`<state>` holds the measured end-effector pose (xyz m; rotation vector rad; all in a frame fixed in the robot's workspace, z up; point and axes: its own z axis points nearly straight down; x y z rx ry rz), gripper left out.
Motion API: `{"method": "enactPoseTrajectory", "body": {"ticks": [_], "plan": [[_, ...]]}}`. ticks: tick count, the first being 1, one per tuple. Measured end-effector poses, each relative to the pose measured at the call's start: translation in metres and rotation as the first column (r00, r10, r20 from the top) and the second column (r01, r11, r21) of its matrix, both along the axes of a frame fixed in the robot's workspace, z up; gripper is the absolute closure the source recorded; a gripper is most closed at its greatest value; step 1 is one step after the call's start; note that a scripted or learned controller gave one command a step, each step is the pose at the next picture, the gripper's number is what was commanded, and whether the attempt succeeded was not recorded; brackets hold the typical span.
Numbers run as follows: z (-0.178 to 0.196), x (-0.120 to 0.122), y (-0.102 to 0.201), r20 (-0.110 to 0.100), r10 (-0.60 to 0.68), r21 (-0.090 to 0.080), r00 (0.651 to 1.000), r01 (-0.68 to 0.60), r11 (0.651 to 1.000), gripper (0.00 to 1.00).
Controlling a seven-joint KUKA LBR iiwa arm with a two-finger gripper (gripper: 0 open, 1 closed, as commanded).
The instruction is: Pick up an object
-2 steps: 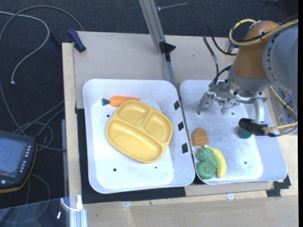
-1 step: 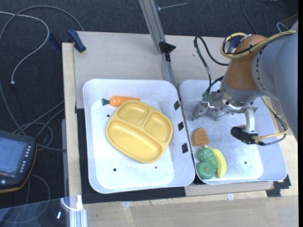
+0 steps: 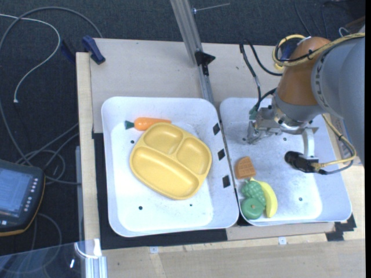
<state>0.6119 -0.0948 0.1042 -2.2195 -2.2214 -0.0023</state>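
Candidate objects sit in the right white bin (image 3: 324,210), bunched at its near-left corner: a small tan toast-like block (image 3: 245,168), a green plastic grape bunch (image 3: 253,189) with a round green piece (image 3: 251,208) below it, and a yellow plastic banana (image 3: 269,200) touching them. The left white bin (image 3: 116,155) holds a yellow divided plastic plate (image 3: 170,160) mid-bin and an orange plastic carrot (image 3: 148,122) against the plate's far-left rim. The gripper (image 3: 255,133) sits low over bare floor near the right bin's far-left area, apart from the toy cluster. Jaw state cannot be told; nothing is seen between them. Judged step: approach, no grasp yet. The next move likely calls for shifting toward the near-left corner, centring over one toy, likely the tan block, then descending. All on the beige tabletop (image 3: 145,68).
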Motion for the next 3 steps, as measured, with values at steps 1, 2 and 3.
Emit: {"method": "enactPoseTrajectory", "body": {"ticks": [1,2,3], "plan": [[0.049,0.008,0.007,0.007,0.001,-0.002,1.000,-0.001,1.000,1.00],[0.104,0.010,0.008,0.008,0.001,-0.003,1.000,-0.001,1.000,1.00],[0.114,-0.014,0.044,-0.003,0.003,0.001,1.000,-0.003,1.000,1.00]]}}
